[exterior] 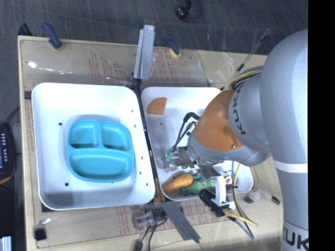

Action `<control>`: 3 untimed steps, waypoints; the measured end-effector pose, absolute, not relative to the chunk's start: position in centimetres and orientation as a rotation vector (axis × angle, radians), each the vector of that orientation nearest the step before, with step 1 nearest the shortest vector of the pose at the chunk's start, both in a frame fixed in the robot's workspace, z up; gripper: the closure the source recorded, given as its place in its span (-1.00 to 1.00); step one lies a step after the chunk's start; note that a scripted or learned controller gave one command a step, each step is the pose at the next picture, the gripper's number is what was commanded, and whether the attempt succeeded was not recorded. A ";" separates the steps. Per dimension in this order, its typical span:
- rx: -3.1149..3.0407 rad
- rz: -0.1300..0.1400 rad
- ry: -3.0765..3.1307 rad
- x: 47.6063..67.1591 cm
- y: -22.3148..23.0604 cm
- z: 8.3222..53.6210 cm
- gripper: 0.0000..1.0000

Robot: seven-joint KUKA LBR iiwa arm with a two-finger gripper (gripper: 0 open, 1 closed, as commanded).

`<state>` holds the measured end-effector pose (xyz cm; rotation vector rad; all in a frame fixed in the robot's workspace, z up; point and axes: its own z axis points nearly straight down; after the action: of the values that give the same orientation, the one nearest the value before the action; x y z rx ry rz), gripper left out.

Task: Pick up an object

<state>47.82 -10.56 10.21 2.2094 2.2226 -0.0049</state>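
**Arm low over right bin, carrot at near wall**

Over the right bin (209, 94), the arm (261, 114) comes in from the bench's right edge, its orange band (217, 127) above the bin's middle. Gripper (175, 158) sits low at the bin's left-centre, close to the wall shared w/ the left bin (47, 140). Can't tell the state of the fingers (wrist and cables cover them), and nothing can be seen held between them.

Objects in the right bin:
- carrot (178, 182), orange, lying along the bin's near wall, just below the gripper; touching or not, can't tell.
- green item (201, 186) right beside the carrot, toward the bin's near-right corner, partly under the arm.
- orange-brown wedge (156, 106) near the bin's far-left corner, well apart from the gripper.

Left bin holds a blue divided tray (99, 150), approx. centred, three compartments.

Blue clamps (52, 35) grip the bench's far edge.
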 end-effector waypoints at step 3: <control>2.212 -0.003 2.199 47.9 -11.2 9.7 -1.00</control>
<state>47.90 -11.25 9.67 2.2117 2.1995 -0.0033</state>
